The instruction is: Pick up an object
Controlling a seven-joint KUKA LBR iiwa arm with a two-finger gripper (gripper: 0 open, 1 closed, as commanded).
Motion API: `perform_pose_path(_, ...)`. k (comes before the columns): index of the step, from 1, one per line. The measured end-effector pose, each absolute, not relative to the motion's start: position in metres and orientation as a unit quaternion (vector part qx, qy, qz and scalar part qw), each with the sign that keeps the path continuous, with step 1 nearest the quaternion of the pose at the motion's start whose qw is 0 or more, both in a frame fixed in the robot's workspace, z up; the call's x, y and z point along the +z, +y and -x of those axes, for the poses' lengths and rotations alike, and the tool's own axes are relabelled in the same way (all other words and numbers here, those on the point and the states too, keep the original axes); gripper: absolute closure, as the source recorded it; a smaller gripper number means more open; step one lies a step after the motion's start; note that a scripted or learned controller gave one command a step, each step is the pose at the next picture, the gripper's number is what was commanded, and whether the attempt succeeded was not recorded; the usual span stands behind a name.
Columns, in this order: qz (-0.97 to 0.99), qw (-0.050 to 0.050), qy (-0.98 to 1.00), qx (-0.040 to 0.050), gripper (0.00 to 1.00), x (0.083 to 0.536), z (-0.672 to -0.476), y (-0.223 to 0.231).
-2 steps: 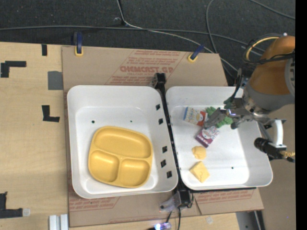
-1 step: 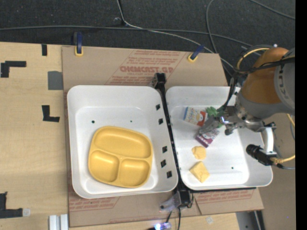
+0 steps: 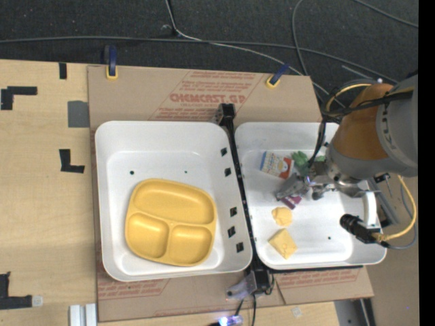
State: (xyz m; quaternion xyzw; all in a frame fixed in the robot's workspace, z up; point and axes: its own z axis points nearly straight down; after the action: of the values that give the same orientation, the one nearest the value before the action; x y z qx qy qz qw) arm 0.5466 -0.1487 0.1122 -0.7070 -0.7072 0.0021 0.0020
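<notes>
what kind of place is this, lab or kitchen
Most likely a robotics lab: a grey arm with an orange band reaches over two shallow white bins, loose black cables trail across, and cardboard is clamped beneath.

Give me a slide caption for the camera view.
KUKA arm's gripper low in the right bin among small objects; yellow divided tray in the left bin.

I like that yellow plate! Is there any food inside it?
No food shows in the yellow tray: its three compartments look bare. It lies in the left bin. The bin floor under the tray is covered, so that part is hidden.
</notes>
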Motion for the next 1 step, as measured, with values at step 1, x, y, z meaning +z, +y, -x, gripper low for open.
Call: perform_pose_path(1, 0.707, 0.0, -0.708, 0.0009, 0.0, 0.0838, -0.5467, -0.1484)
